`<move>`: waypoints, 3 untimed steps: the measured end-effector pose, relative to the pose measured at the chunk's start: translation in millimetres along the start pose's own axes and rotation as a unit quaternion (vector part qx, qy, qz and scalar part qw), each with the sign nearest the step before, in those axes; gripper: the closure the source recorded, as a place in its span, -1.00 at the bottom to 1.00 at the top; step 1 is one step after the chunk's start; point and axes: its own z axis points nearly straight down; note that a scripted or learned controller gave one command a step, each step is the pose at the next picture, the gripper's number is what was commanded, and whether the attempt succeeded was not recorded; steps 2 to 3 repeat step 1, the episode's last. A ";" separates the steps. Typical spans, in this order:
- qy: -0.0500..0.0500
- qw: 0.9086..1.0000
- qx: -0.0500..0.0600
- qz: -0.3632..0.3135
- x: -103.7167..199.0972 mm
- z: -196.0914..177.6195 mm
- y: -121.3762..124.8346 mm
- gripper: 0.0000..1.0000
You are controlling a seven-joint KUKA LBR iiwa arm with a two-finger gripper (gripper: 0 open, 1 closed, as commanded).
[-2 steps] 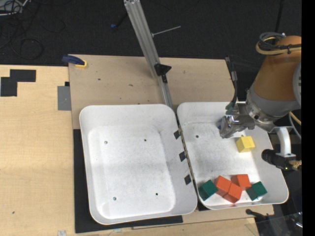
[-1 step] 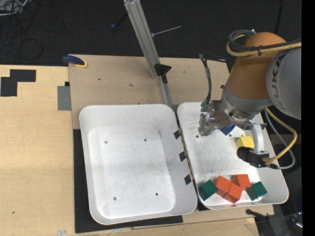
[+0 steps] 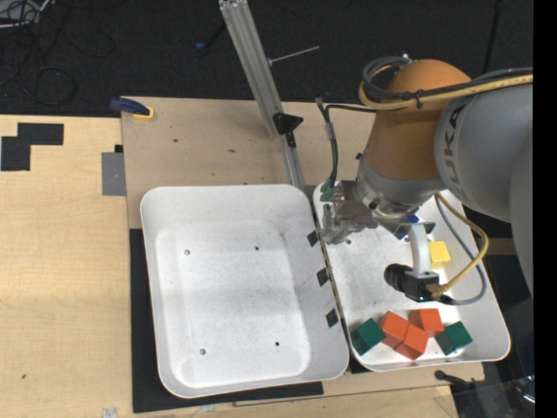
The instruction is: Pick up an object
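At nine o'clock of the scene the wooden bench (image 3: 61,233) lies bare apart from dark patches near its upper left corner. Next comes the left bin (image 3: 231,290), a shallow white tray with a speckled floor, taking up the centre-left. From its upper right corner a slim aluminium rail (image 3: 257,68) rises toward twelve o'clock, with a black clamp partway along it.

Just past the seam where the two trays meet, the gripper (image 3: 335,225) hangs over the upper left part of the right bin (image 3: 500,342), at about ten o'clock of that tray. How far its jaws stand apart I cannot tell, since the wrist hardware hides them, and nothing is visibly held there. Above it, at one to two o'clock of the scene, sits the grey arm (image 3: 487,146) with its orange band.

The blocks to be picked lie well apart from the tool. A yellow block (image 3: 440,252) rests at three o'clock of the right tray, beside a white and black fitting with cables. At six o'clock of that tray a cluster sits close together: a green block (image 3: 367,334) on the left, orange blocks (image 3: 409,332) in the middle, touching one another, and a second green block (image 3: 453,337) on the right.
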 end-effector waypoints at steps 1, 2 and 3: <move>0.000 1.000 -0.001 0.000 60.7 7.6 15.4 1.00; 0.000 1.000 -0.001 0.000 60.7 7.6 15.4 1.00; 0.000 1.000 -0.001 0.000 60.7 7.6 15.4 1.00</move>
